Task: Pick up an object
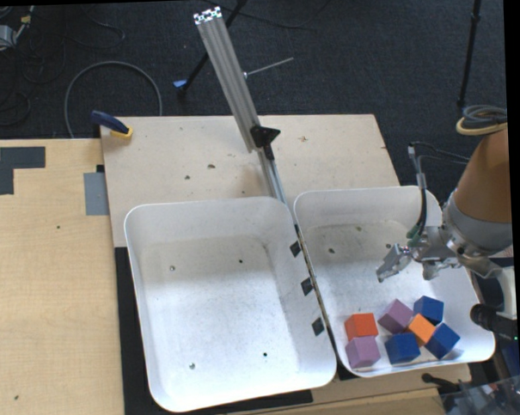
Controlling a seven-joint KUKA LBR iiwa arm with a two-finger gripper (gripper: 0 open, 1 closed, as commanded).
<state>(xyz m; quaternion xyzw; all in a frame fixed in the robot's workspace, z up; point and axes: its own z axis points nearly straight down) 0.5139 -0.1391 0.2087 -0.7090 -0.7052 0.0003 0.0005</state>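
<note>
Camera view showed the two-finger metal gripper (406, 260) spread open and empty over the right white bin (347, 220); the small coloured cubes (401, 329) lay clustered just below it, toward the near rim.

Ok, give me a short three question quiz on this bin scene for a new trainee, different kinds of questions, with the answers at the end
1. True or false: the blocks lie in the left bin.
2. Multiple choice: where in the right bin are the blocks gathered? A) far corner by the divider B) near corner on the arm's side C) dead centre
3. Fill in: beside the red-orange block on its near side lies a ____ block.

Key
1. False. All the blocks are in the right bin.
2. B. The gripper hangs above the bin, farther from the camera than the pile, holding nothing visible.
3. Purple: the purple block.
</note>
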